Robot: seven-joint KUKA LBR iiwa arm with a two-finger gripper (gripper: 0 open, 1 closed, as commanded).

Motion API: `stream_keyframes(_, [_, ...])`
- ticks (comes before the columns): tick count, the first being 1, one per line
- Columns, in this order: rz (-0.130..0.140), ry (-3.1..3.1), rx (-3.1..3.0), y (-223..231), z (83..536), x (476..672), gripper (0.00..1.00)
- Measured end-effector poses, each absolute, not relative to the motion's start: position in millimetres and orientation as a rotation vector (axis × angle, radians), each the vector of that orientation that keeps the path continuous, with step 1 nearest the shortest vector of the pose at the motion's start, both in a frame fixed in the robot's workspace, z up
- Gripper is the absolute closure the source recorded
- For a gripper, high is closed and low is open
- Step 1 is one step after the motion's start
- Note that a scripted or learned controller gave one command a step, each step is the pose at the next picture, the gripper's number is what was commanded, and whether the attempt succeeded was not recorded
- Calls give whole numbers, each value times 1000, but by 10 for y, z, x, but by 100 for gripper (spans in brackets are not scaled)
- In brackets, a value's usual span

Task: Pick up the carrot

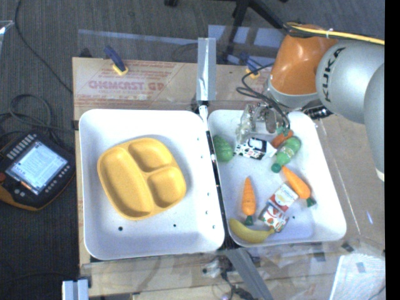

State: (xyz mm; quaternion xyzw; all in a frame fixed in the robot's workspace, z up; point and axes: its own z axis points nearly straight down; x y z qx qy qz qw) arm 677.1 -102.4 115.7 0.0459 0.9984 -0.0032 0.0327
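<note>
- Reaching in from the right of the camera view, the grey arm with its orange band hangs its metal two-finger gripper over the far end of the right shallow white bin.
- How wide the gripper stands I cannot tell; clutter and glare hide its tips, and nothing is plainly seen between them.
- Just under and beside the gripper lie a small black-and-white printed packet, a round green vegetable against the bin's left wall, and a green bottle with an orange cap tilted to the right.
- The task's slim orange carrot with a green stub lies in the middle of the right bin, pointing up and down the view, well apart from the gripper and nearer the front.
- A second orange carrot-shaped toy lies slanted near the right wall, with a red-and-white carton just below it.
- A yellow banana curves along the front wall, close to the slim carrot's green end.
- Open white floor shows to the left of the slim carrot, between it and the dividing wall.
- The left shallow white bin holds a yellow three-compartment plate, with bare floor around it.
- Both bins sit on the worktop; a handheld control pendant lies on the floor to the left.
</note>
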Motion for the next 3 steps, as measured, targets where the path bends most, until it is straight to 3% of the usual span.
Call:
stream_keyframes(1, [3,3077,134,-1163,1151,6739,100])
stream_keyframes(2, [4,3077,178,-1646,1145,6697,100])
stream_keyframes(3, [1,3093,178,-1668,1130,6665,0])
